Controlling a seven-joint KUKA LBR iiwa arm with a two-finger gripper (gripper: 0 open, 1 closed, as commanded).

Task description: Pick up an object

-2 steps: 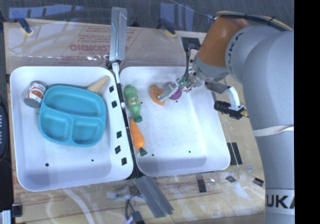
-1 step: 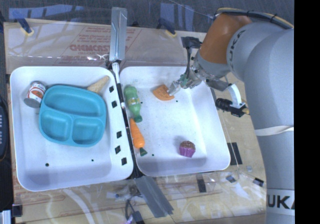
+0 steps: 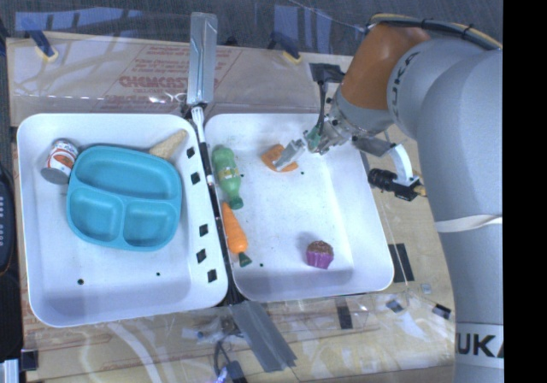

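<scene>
The gripper [image 3: 301,148] sits just beside the orange slice [image 3: 279,158] in the right bin [image 3: 359,227]; I cannot tell its jaw opening. Centre over the slice before closing.

Left white plastic bin [image 3: 51,287]: blue three-compartment tray [image 3: 124,198], metal can [image 3: 58,159] at its left, cone [image 3: 168,145] behind. Right white bin [image 3: 359,262]: green bottle [image 3: 226,174] and orange carrot [image 3: 235,234] along left wall, orange slice [image 3: 279,158] behind, purple cupcake [image 3: 320,254] near front.

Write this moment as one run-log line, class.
arm: over right bin | gripper: at orange piece, grasp unclear | untouched: green bottle, carrot, cupcake
</scene>
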